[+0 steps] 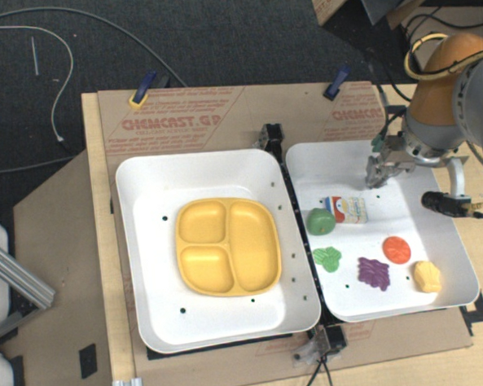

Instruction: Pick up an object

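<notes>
- My gripper (pixel 377 177) hangs over the right bin's (pixel 337 159) far end; I cannot tell its spread.
- Nearest it lies a small carton (pixel 344 209), touching a green ball (pixel 320 221).
- The left bin (pixel 143 186) bears a yellow plate (pixel 228 246).

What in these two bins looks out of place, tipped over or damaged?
Nothing stands out. The yellow divided plate lies flat in the left bin. In the right bin, the small carton lies on its side touching the green ball; the other toys lie apart, none visibly damaged.
</notes>
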Tool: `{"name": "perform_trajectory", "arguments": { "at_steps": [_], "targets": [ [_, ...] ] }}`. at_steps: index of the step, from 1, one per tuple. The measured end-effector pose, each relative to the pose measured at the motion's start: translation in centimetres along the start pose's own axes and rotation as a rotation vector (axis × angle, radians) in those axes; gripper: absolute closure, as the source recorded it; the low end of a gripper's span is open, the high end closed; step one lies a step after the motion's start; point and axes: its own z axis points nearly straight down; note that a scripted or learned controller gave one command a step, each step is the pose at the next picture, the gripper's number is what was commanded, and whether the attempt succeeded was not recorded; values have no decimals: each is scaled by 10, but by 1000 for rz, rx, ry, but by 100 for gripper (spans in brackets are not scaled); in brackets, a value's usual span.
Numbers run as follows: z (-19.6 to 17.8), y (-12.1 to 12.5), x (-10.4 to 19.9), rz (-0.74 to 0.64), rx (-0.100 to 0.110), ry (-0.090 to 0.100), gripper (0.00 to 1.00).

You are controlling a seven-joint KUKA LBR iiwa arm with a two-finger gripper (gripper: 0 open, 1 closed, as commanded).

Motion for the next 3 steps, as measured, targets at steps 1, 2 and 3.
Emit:
{"name": "perform_trajectory", "arguments": {
  "at_steps": [1, 2, 3],
  "targets": [
    [-58, -3, 8, 1, -4, -1, 100],
    [-106, -2, 8, 2, -5, -2, 100],
    [-114, -13, 68, -3, 3, 3, 100]
  ]
}}
